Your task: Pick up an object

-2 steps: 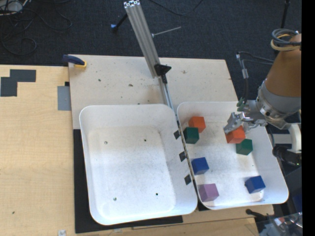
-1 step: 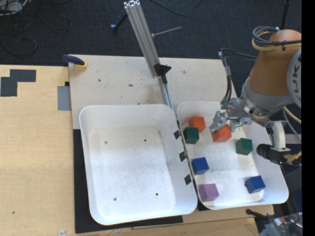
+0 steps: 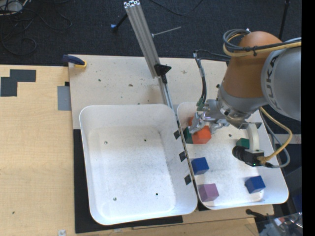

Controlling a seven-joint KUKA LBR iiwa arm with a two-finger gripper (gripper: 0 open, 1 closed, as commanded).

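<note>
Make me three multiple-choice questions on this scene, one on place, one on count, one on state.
1. Where is the tool?
A. over the left bin
B. over the right bin's far left corner
C. outside both bins

2. How many blue cubes lie in the right bin?
A. one
B. two
C. four

3. The purple cube is
A. resting on the bin floor
B. stacked on a blue cube
C. lifted

Answers: 1 B, it sits by the orange block. 2 B, one near the divider, one near the right rim. 3 A, it lies alone at the near edge.

Even, fairly bright overhead light washes the two shallow white plastic bins (image 3: pixel 129 210) almost featureless; shadows are soft and short. The dark carpeted floor (image 3: pixel 59 23) stays dim, and the focus is slightly soft.
</note>
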